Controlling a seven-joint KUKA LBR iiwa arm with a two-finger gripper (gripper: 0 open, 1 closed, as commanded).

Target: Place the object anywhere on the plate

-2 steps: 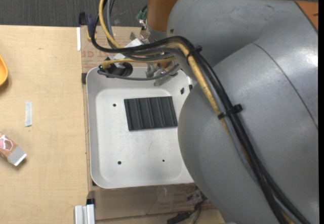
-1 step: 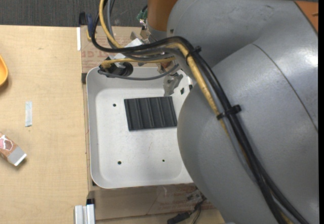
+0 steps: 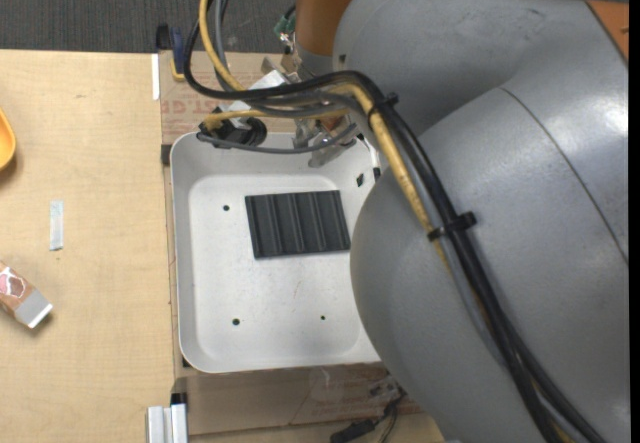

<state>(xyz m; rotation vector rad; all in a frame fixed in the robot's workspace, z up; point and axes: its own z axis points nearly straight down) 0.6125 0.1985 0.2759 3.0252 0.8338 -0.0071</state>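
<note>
At the far left of the wooden bench (image 3: 90, 151) an orange-yellow rim (image 3: 5, 139) pokes in at the edge, possibly the plate, though too little shows to be sure. Below it lie a small grey strip (image 3: 56, 225) and a stubby block with a reddish-brown end (image 3: 22, 297), which I take to be the object, resting well apart from the arm. Further right sits a white bin (image 3: 195, 261) with a dark ribbed pad (image 3: 298, 224) on its floor. The big grey arm (image 3: 500, 181) looms over the bin's right side, cables (image 3: 300, 91) looped across it, and I cannot tell the pincer's state. Judging from this, pickup is not yet done; the next move calls for reaching left to the block.
</note>
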